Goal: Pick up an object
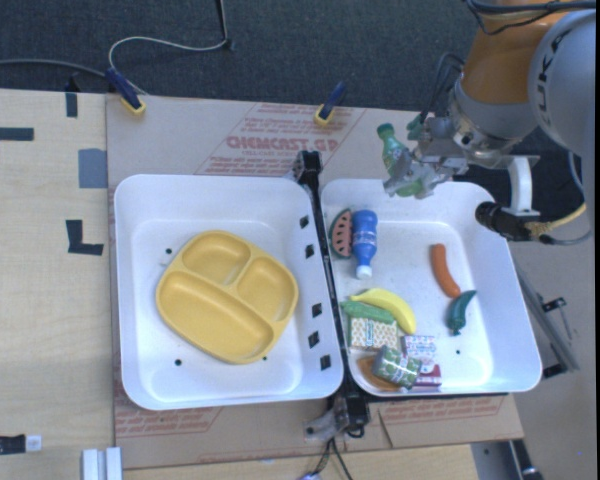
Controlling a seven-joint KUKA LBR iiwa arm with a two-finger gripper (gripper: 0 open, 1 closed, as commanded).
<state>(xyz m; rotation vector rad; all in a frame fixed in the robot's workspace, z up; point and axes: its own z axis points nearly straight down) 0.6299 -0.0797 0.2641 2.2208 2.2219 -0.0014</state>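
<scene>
My gripper hangs over the far edge of the right bin, below the orange-banded wrist. A small green bottle sticks up and to the left from between its fingers, tilted and lifted off the bin, so the gripper is shut on it. In the bin below lie a blue bottle, a watermelon slice, an orange sausage, a dark green pepper and a banana.
Several packets and a can pile up at the right bin's near left corner. The left bin holds a yellow divided plate. A black divider runs between the bins. Clamps and a cable lie behind them.
</scene>
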